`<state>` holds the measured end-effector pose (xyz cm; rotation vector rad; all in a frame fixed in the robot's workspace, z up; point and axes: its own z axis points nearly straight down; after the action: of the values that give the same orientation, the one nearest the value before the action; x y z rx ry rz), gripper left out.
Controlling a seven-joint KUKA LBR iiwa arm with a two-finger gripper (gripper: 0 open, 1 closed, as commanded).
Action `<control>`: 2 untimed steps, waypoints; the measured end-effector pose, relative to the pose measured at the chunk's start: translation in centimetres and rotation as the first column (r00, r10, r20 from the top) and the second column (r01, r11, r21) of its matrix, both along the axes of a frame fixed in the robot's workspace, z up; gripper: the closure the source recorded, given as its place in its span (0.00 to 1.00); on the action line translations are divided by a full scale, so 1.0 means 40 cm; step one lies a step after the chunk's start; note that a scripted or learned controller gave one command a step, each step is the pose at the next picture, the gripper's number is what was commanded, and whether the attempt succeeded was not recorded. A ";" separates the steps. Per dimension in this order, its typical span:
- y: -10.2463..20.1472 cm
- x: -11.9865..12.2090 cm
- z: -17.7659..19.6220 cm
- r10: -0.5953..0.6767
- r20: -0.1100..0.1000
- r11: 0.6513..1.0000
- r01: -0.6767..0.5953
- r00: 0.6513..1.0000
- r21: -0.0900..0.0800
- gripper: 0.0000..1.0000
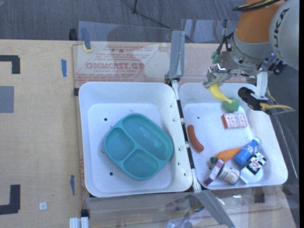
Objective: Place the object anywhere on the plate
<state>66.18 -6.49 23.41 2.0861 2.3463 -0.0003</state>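
A teal plate [138,146] with three compartments lies in the left bin [90,127]. My gripper [214,80] hangs over the back left part of the right bin [275,141]. Directly beneath it is a yellow banana [218,92], whose upper end meets the gripper. Whether the banana is lifted or resting on the bin floor I cannot tell. A small green piece [231,104] sits at the banana's lower end.
In the right bin lie a red and white box [235,121], a red sausage [194,138], a carrot [228,153], a blue bottle [246,154] and several small items at the front. A metal divider [176,61] stands behind the bins.
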 end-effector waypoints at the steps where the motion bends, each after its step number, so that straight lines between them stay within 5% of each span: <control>1: 0.192 -0.018 -0.053 0.046 -0.002 0.999 -0.046 0.999 0.002 1.00; 2: 0.339 -0.155 -0.123 0.365 -0.002 0.931 -0.365 0.931 0.003 1.00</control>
<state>60.00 7.05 18.48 1.6163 2.6953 0.0000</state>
